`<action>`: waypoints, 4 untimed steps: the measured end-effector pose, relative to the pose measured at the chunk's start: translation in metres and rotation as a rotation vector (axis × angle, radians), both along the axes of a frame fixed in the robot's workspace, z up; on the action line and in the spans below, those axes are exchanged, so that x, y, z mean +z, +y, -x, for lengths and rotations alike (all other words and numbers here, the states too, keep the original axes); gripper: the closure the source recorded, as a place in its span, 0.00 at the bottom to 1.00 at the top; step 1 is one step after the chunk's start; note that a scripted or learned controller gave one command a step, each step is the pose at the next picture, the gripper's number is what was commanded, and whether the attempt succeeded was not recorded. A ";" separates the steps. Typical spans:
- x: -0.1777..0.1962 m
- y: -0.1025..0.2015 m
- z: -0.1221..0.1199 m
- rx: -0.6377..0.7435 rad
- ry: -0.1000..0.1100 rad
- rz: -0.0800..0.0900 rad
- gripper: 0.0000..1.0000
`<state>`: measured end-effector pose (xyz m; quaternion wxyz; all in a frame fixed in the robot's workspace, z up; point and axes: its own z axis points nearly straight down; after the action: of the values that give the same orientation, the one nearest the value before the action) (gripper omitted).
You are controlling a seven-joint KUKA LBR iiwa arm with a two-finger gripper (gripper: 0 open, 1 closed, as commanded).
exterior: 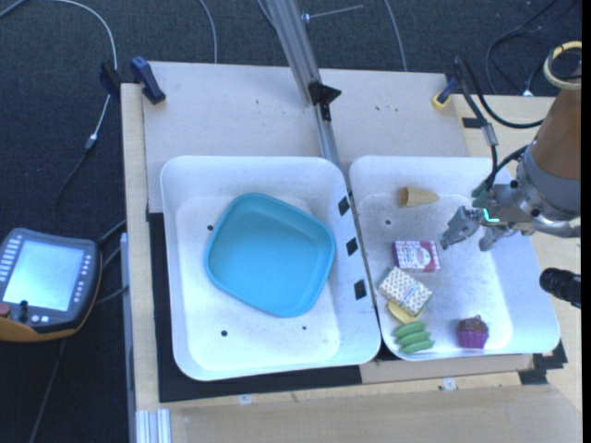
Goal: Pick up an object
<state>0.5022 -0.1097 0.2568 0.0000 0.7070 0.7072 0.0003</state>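
Note:
My gripper point(472, 233) hangs over the right bin point(522, 284), toward its upper right, and stands open with nothing between its fingers. To its left, a little lower, lies a pink and white box point(416, 255). Above that, near the bin's back, an orange cone point(417, 196) lies on its side. Below the pink box sit a yellow-dotted white packet point(404, 290), a yellow piece point(398, 312) and a green pea pod point(413, 338). A purple object point(473, 331) rests at the bin's front right.
The left bin point(185, 201) holds a tilted light-blue square plate point(270, 253). A metal rod point(300, 44) runs down to the ridge between the bins. Blue clamps point(146, 78) grip the bench's back corners. A teach pendant point(44, 282) lies off the bench to the left.

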 end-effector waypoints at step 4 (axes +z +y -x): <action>-0.161 0.005 0.007 0.000 0.000 -0.001 0.00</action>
<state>0.4954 -0.1047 0.0954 0.0000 0.7070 0.7072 0.0006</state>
